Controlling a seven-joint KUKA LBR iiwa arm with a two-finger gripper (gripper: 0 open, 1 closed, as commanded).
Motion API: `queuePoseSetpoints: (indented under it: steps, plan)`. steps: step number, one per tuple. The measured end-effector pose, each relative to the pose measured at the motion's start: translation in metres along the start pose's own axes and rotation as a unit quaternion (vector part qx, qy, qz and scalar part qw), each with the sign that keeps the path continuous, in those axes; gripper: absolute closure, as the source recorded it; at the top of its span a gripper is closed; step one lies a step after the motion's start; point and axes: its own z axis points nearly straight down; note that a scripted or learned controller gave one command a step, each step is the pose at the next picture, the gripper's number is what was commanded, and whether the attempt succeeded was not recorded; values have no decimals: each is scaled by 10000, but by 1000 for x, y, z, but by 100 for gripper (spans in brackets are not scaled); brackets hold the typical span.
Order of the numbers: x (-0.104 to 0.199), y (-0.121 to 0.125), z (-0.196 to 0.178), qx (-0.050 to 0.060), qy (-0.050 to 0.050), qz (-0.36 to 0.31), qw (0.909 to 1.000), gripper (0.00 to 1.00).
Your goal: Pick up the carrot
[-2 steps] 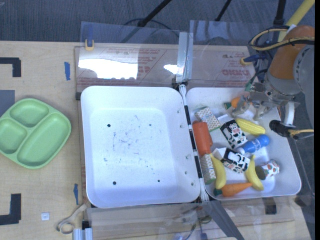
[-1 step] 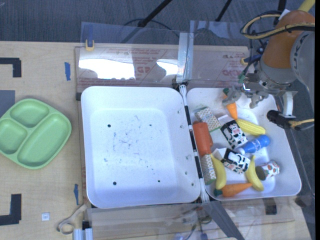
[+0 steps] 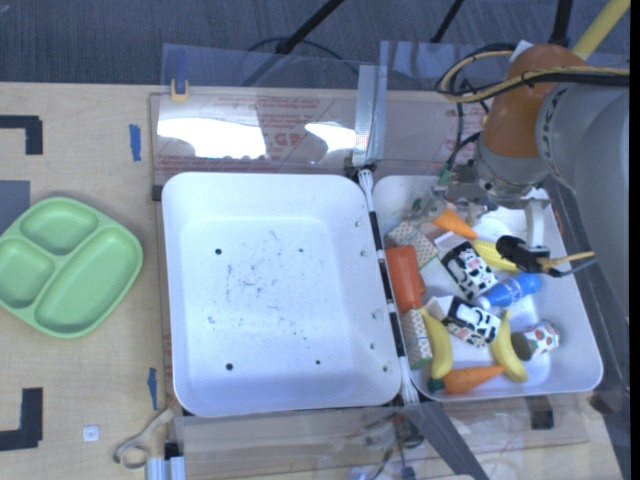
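While the gripper (image 3: 447,194) is hanging over the 12 o'clock end of the right bin (image 3: 588,360), the carrot (image 3: 456,224) is lying just beside it at its 5 o'clock, slanting down toward 4 o'clock and nearly meeting a yellow banana (image 3: 497,255). A second carrot (image 3: 478,377), green-tipped, is lying well apart at the bin's 6 o'clock edge. Judging from this, the arm is making its approach, and the nearer carrot is looking like the target. To do this well, the arm is needing to centre over the carrot's middle, close across its narrow width, and come straight down so that the banana at 4 o'clock and the checked packet (image 3: 404,234) at 9 o'clock are not getting pinched too. How wide the gripper is standing I cannot tell from this slant. Nothing is visibly sitting in its grasp, and whether it is touching the carrot is unclear.
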Motion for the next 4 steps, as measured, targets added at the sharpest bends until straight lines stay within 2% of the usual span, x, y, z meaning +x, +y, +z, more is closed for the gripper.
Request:
queuePoseSetpoints:
  steps: [1,2,3,4]
  plan:
    - [-12,-24,-22,-1,15,-2022,9793,0]
    - [9,0,1,-15,-8,-1456,9893,0]
    - [8,-31,2,-36,1,-2197,9756,0]
    - [8,-30,-8,-51,1,-2186,9758,100]
